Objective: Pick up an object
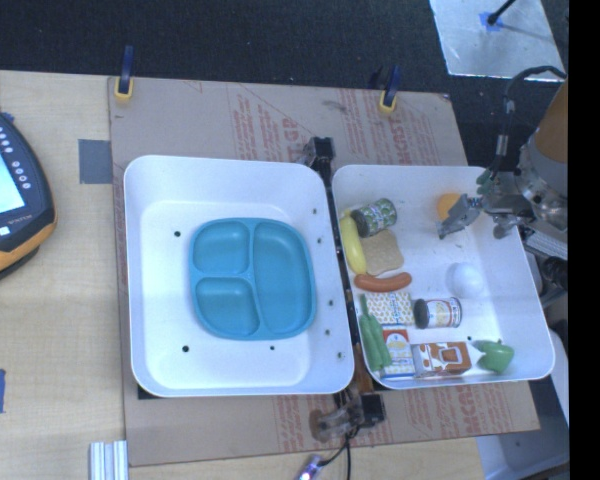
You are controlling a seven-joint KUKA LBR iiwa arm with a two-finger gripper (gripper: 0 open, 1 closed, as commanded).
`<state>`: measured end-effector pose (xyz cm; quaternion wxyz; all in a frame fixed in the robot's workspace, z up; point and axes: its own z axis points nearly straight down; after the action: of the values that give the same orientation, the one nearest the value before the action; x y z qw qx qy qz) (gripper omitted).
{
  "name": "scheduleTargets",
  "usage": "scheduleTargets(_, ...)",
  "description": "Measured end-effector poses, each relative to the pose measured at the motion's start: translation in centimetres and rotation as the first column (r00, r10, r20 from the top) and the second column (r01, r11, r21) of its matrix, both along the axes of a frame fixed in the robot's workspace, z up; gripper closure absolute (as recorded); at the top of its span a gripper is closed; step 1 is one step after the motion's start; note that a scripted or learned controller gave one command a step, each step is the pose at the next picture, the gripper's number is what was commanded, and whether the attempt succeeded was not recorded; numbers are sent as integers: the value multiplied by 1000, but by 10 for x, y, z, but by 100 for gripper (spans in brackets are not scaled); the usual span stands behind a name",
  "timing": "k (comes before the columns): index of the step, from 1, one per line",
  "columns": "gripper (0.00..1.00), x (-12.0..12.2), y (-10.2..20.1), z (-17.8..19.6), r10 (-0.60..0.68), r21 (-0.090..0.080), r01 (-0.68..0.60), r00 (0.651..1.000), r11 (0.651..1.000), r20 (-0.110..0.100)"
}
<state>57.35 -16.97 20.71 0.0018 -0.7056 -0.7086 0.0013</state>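
**Listener:** What do you see from above?

**Operator:** I see a pale wooden surface (pixel 50 348) with a brown board on it, and two shallow white bins side by side on that board. The left bin (pixel 160 193) holds a blue divided plate (pixel 252 277) with three sections, lying flat near the middle.

**Listener:** And the right one?

**Operator:** The right bin (pixel 525 288) holds the small things I could pick. Along its left wall lies a yellow banana (pixel 352 246), with a small green-labelled can (pixel 376 215) just above it and a tan slice of bread (pixel 384 254) touching the banana's right side. Below the bread a reddish sausage (pixel 383 282) lies crosswise. Under that I see a patterned card (pixel 392 310), a green stick-like piece (pixel 372 340) by the left wall, and a small jar on its side (pixel 438 313). A flat printed box (pixel 430 358) sits along the near wall, with a green pepper-like piece (pixel 495 356) at the near right corner. A white ball (pixel 467 277) lies alone towards the right, and an orange piece (pixel 448 205) sits near the far wall.

**Listener:** Where is the hand?

**Operator:** The hand (pixel 478 217) reaches in from the right, over the far right part of that bin, just beside the orange piece and above the white ball. Its two dark fingers stand apart, partly spread, and I see nothing between them. A tablet controller (pixel 8 193) lies at the far left edge of the surface.
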Motion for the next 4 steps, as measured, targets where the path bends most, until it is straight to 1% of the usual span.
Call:
scheduleTargets(1,0,47,-35,-116,2,-2,-2,1000,1000,-1)
scheduleTargets(2,0,83,-25,-115,0,0,0,1000,1000,2)
scheduleTargets(3,100,83,-26,-104,2,0,-2,1000,1000,0)
scheduleTargets(4,100,82,8,-116,1,0,-1,1000,1000,-1)
